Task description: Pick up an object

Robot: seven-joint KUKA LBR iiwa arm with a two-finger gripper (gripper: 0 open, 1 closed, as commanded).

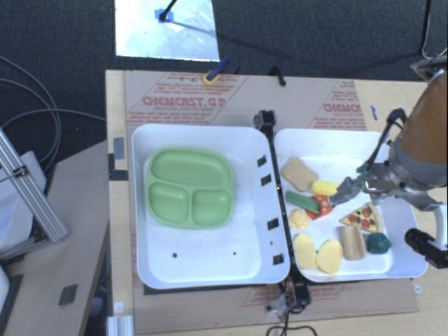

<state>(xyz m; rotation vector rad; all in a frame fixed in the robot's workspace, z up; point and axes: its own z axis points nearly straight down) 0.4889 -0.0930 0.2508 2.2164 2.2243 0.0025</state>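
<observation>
Gripper [341,191] among crowded toy food [308,203] (right bin [350,140])

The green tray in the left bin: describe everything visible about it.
The green tray is a pale green, matte, plastic-looking plate with rounded corners and a raised rim. It has three compartments: one wide one along the far side and two smaller ones side by side along the near side. All three look bare. It lies flat on the floor of the left bin, slightly toward the bin's far left. It stands apart from the bin's walls, and nothing else touches it.
</observation>
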